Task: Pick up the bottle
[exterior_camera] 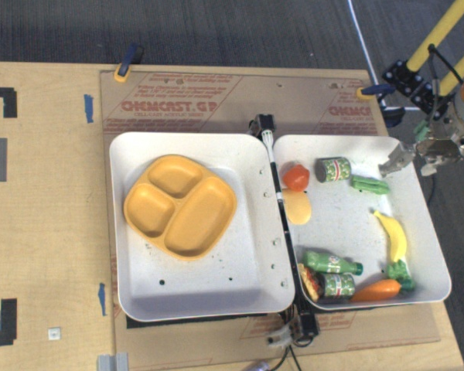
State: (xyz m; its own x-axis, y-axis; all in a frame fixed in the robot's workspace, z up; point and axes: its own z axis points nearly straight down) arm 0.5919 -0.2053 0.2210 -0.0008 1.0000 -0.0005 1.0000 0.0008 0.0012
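Camera view shows the green bottle [333,264] lying on its side in the right bin [427,230], just above the can [336,285] and left of the carrot [377,289]. It looks light, rigid and smooth; gripping across its body seems safest. Whether the gripper [398,161] jaws are parted I cannot tell.

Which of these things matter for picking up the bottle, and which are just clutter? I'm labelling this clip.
For the job:
green bottle, lying in the right bin
gripper, at that bin's far right edge

Lying about:
yellow divided plate in the left bin
tomato
can
banana
carrot
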